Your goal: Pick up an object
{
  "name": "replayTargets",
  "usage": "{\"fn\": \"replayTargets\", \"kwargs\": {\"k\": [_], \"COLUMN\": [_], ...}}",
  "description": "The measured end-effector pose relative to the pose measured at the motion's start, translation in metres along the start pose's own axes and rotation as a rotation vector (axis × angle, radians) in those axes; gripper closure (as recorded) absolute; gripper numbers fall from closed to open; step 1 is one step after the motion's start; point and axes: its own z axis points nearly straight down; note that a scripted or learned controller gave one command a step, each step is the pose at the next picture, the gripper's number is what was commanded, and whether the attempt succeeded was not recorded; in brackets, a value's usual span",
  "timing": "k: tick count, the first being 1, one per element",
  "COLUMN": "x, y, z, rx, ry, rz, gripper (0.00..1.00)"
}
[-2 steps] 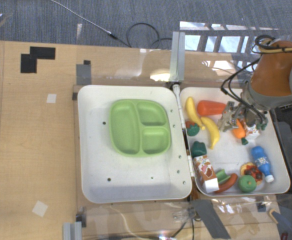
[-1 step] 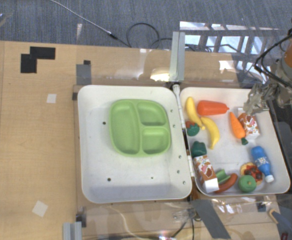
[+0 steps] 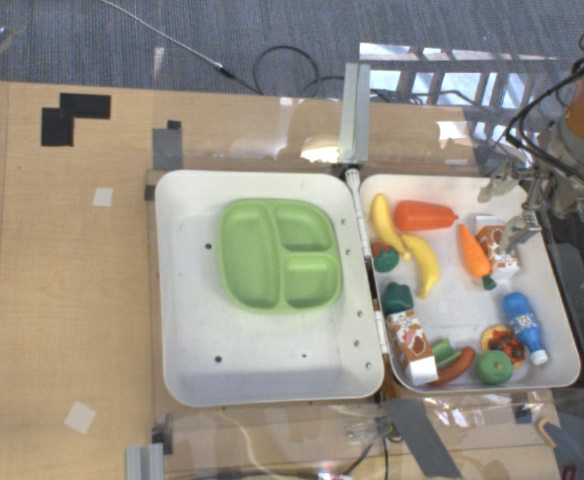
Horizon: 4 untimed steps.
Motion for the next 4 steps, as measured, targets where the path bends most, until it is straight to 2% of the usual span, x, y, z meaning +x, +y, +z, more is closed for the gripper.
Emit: {"fn": "replayTargets", "kwargs": {"k": [1,2,3,4], "x": [-0.003,-0.001,-0.005,-0.029], "y": [-0.002,0.030,0.030,-0.005], "z": [0.105,0.108,0.092,-0.024], "rx": [-0.001,-0.002,0.001,0.003], "ry": [-0.002,0.001,-0.012,-0.006], "rz": [-0.012,0.040,0.037,-0.500], "gripper": [0.00,0.00,1.00,1.00]}}
